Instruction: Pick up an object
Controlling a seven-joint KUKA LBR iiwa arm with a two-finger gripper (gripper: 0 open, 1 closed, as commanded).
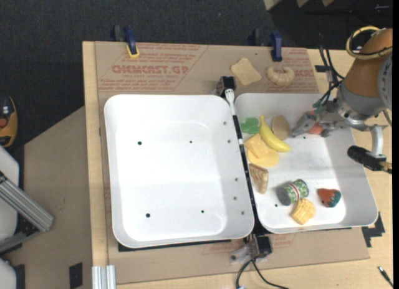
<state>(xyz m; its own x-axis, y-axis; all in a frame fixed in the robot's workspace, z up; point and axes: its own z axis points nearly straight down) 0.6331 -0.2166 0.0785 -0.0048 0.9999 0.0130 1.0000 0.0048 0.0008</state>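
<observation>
In the right bin, all the loose things lie, and the banana serves as landmark; it rests near the bin's left wall, curved, its upper end toward the far rim; a green piece touches it on the left, a tan roll sits just right of its upper end, and yellow slices lie under and below it; a brown wedge lies further below, then a can, a yellow block and a red-and-green fruit nearer the front rim. The hand hovers right of the banana, beyond the roll, low over the bin floor; nothing shows between its fingers, and whether they stand apart or together I cannot tell. The left bin lies left of the banana across the shared wall; two pale pieces rest on the table beyond the bins. The banana looks a light, stiff toy, smooth and likely slippery; a hold across its narrow middle seems best, fingers set square to the curve; the crowding slices and roll could foul one finger, so a nudge may shift it first.
</observation>
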